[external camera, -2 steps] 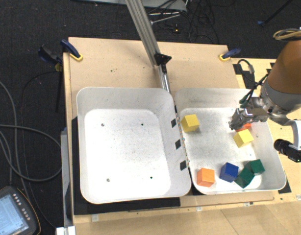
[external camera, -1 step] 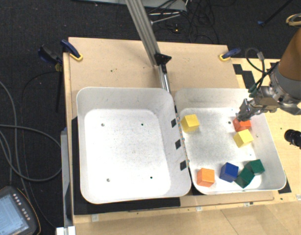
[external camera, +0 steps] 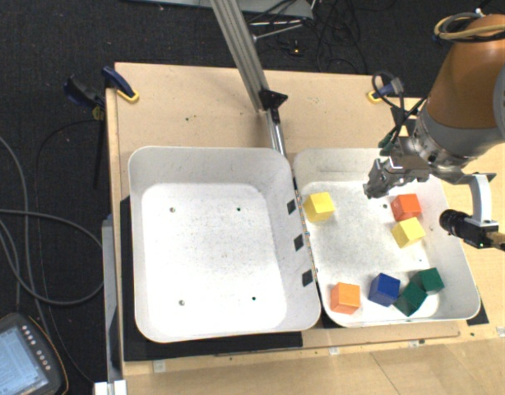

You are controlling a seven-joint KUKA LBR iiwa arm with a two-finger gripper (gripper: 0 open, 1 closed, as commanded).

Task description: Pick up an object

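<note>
- Seven blocks in the right bin [external camera: 335, 167]: two yellow blocks [external camera: 319, 206] [external camera: 408, 232], two orange blocks [external camera: 405, 206] [external camera: 345, 296], one blue block [external camera: 384, 289], two green blocks [external camera: 431, 280] [external camera: 411, 299].
- Left bin [external camera: 207, 159] beside the right bin on the bench [external camera: 195, 105].
- Arm [external camera: 470, 89] reaching in over the right bin's far right corner, bent downward.
- Gripper [external camera: 381, 184] above the right bin's floor, just left of the upper orange block; cannot tell whether apart or together.
</note>
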